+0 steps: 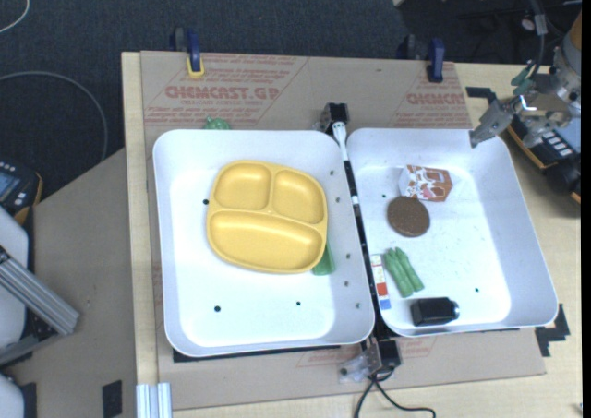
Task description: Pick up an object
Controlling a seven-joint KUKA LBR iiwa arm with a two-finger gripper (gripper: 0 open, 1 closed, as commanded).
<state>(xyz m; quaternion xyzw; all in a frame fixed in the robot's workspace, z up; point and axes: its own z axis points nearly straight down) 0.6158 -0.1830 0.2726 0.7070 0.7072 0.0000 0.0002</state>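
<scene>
The right bin point(517, 250) holds several small things. A white and orange packet point(427, 183) lies near its middle back, with a brown round disc point(408, 217) touching it just in front. Further forward lie a green bean-like piece point(403, 269), a black block point(433, 311) and a thin white, red and blue strip point(380, 280) by the left wall. My gripper point(487, 125) hangs over the bin's back right corner, apart from all of these, with nothing seen in it.
A yellow divided plate point(268, 218) sits in the left bin point(185, 278), with a green scrap point(323, 265) poking out from under its right edge. Another green scrap point(217, 124) lies behind that bin. Blue clamps point(193, 49) point(435, 60) hold the board's back edge.
</scene>
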